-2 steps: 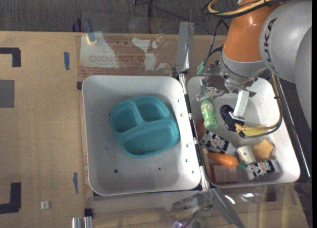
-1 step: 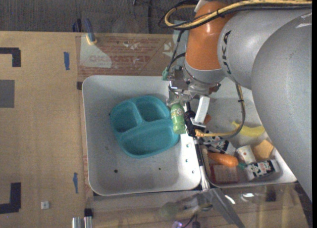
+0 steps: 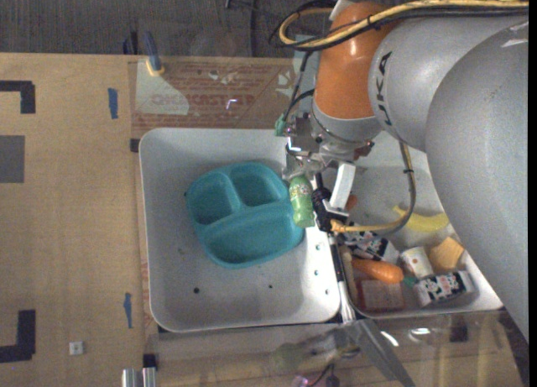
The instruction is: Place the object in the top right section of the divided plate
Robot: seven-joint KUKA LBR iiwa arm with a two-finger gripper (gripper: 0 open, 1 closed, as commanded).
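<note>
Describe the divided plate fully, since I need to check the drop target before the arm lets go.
The divided plate is teal, looks like plastic, with rounded corners and raised ridges splitting it into three sections: two small, one large. It lies flat in the left white bin, turned at a slant. A green object beneath the pincer hangs at its right edge.

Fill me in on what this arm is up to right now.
The grey KUKA arm reaches in from the right, its gripper over the right edge of the teal divided plate in the left white bin. A small green object sits at the gripper's tip, apparently held, just beside the plate's right rim and not yet in a section. The right bin holds other toy items, including a carrot and a banana.
</note>
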